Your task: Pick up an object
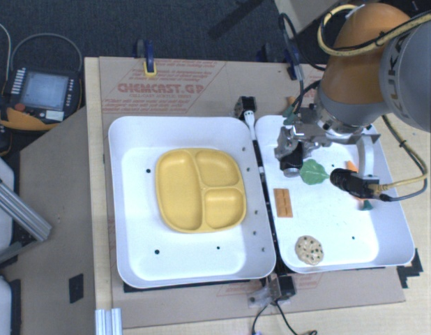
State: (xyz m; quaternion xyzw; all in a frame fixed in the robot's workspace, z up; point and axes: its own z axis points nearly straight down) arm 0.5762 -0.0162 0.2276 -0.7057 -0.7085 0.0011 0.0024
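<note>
My gripper [291,162] hangs low over the far left part of the right bin [390,239], below the grey and orange arm. A green lumpy object [314,172] lies just to the right of it, very close, though I cannot tell if they touch. A brown rectangular piece [283,203] lies in front of the gripper near the bin's left wall. A round speckled cookie [309,249] rests near the bin's front edge. A small orange bit [351,165] and a small teal bit [367,203] lie further right, partly behind a black fitting.
The left bin [132,208] holds a yellow divided plate [200,189] at its middle. A black fitting with a yellow cable [351,181] hangs over the right bin's centre. The arm covers the right bin's far side.
</note>
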